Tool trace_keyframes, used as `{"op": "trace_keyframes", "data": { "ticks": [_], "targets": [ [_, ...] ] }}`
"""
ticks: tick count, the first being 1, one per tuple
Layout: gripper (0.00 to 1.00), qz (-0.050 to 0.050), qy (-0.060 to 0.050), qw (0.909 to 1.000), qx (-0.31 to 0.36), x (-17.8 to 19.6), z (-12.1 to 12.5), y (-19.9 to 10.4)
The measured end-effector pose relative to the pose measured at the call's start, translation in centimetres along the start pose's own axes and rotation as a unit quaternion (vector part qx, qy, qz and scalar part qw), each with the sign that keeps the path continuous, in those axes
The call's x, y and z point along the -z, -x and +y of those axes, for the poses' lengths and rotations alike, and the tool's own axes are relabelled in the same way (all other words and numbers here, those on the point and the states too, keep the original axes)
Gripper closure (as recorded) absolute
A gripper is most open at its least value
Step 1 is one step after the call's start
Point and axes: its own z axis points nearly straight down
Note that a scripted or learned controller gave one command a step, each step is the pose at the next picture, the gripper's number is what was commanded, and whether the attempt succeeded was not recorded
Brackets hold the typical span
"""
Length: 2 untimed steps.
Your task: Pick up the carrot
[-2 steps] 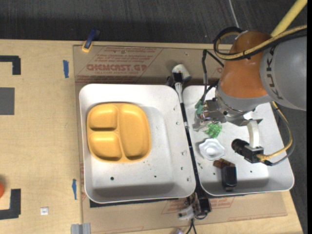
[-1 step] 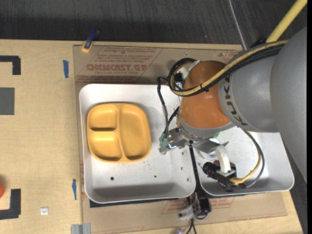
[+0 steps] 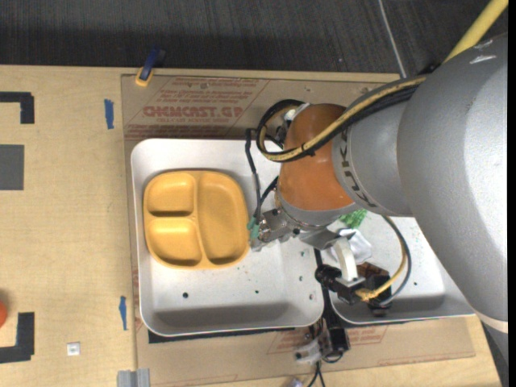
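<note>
My grey arm with its orange band [image 3: 314, 168] hangs over the divide between the two white bins and hides most of the right bin [image 3: 427, 285]. The gripper [image 3: 270, 226] sits low under the wrist, at the right side of the left bin [image 3: 218, 297], just beside the yellow plate. A small green bit [image 3: 254, 230] shows at its left edge. Another green piece [image 3: 355, 217] peeks out from under the arm over the right bin. I cannot tell whether either belongs to the carrot.
A yellow divided plate [image 3: 196, 218] lies in the left bin's upper left part. Black and yellow cables [image 3: 363, 287] loop below the wrist near the bins' front rims. A cardboard sheet [image 3: 193, 103] lies under the bins. A small red-orange object [image 3: 2, 313] is at the far left edge.
</note>
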Motion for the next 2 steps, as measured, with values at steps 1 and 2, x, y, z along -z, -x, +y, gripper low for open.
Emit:
{"op": "trace_keyframes", "data": {
  "ticks": [1,2],
  "targets": [
    [0.00,-0.002,0.004,0.9972,-0.075,-1.9,4.4,-3.7],
    [1.00,-0.002,0.004,0.9971,-0.076,-0.9,4.5,-3.6]
  ]
}}
